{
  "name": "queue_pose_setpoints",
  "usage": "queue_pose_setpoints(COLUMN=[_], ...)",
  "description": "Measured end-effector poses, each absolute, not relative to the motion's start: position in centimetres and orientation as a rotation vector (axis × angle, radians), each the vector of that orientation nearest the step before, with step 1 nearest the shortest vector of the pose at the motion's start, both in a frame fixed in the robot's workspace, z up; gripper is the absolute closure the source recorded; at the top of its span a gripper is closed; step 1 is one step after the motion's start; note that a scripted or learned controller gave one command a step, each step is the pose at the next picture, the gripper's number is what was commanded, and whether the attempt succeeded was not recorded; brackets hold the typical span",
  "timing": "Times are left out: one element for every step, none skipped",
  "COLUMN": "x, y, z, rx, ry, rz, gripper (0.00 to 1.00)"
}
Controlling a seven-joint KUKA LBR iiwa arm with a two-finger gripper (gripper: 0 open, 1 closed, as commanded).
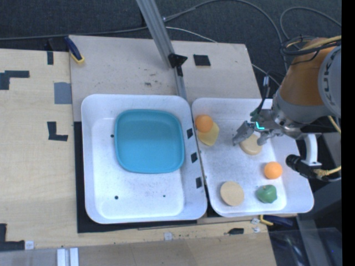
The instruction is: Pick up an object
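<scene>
My gripper [253,136] hangs over the upper middle of the right bin [294,206], open, its fingers spread to either side of a small tan piece [252,147] that lies on the bin floor just under them. Other objects in this bin: an orange ball [204,123] resting on a pale yellow piece [209,136] at the left wall, a second orange ball [272,170], a green piece [267,194] and a round tan disc [232,193] near the front.
The left bin [91,148] holds a blue square plate [150,141]. A grey pole [161,32] slants down to the seam between the bins. The arm's orange band [302,76] and cables [310,168] overhang the right bin's right side.
</scene>
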State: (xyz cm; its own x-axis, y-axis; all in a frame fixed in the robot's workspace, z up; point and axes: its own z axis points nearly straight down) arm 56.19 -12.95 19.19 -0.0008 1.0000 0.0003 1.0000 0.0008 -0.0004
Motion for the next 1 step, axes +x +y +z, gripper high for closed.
queue_pose_setpoints(x=[56.19], y=[-12.95], z=[19.19], rx=[-2.220], ry=[-2.222], rz=[0.000], gripper=[0.00])
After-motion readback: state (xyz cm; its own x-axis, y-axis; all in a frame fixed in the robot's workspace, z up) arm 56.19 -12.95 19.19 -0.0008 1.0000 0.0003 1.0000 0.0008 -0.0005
